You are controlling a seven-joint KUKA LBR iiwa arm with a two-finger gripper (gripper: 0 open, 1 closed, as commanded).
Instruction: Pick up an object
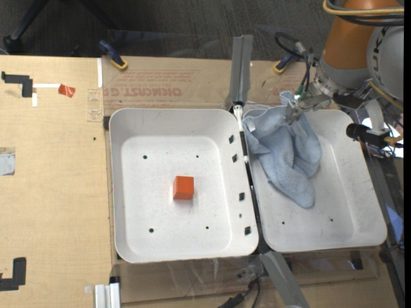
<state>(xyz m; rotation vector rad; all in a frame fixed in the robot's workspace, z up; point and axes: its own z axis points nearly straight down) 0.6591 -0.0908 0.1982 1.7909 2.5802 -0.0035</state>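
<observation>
A light blue cloth [290, 162] lies crumpled in the right bin [350, 197], its top corner drawn up into a peak. My gripper [297, 112] is at that peak, near the bin's far edge, and is shut on the cloth's upper fold. The rest of the cloth drapes down from the fingers toward the bin's middle and spills against the divider side. An orange-red cube [183, 188] sits alone near the centre of the left bin [128, 223], far from the gripper.
A grey metal post [241, 69] rises between the bins at the back. Clamps [114, 56] hold the cardboard behind the bins. The wooden bench [51, 172] extends to the left. The arm's orange-banded wrist [356, 24] hangs over the right bin's far right corner.
</observation>
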